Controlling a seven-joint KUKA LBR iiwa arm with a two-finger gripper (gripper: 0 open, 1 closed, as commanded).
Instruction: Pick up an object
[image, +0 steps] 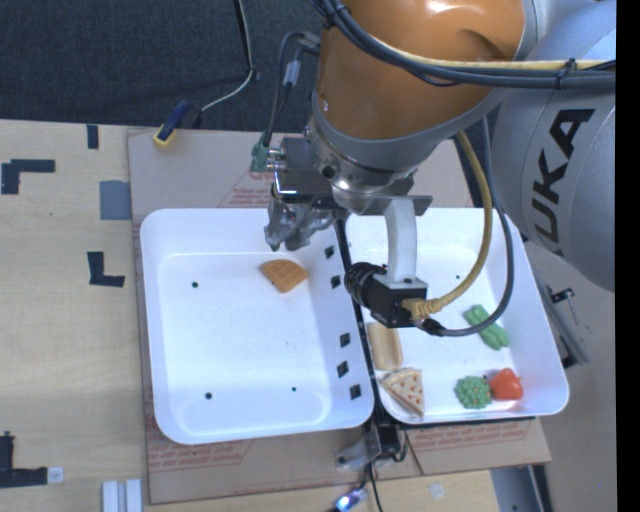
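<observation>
An orange-brown toy piece (284, 274) lies in the left white bin (210, 400), near its far right side. My gripper (290, 235) hangs just above and behind that piece, at the bin's far edge; its dark fingers point down and nothing shows between them. In the right bin (530, 300) lie a tan bread-like piece (385, 345), a cracker-like wedge (406, 390), a green pod (485, 326), a green broccoli-like piece (472, 391) and a red piece (507, 384).
The arm's big orange band and grey body (420, 70) cover the far part of the right bin. A black cable box (385, 295) hangs over the divider between the bins. A yellow-blue tool (171, 124) lies on the bench at the back left.
</observation>
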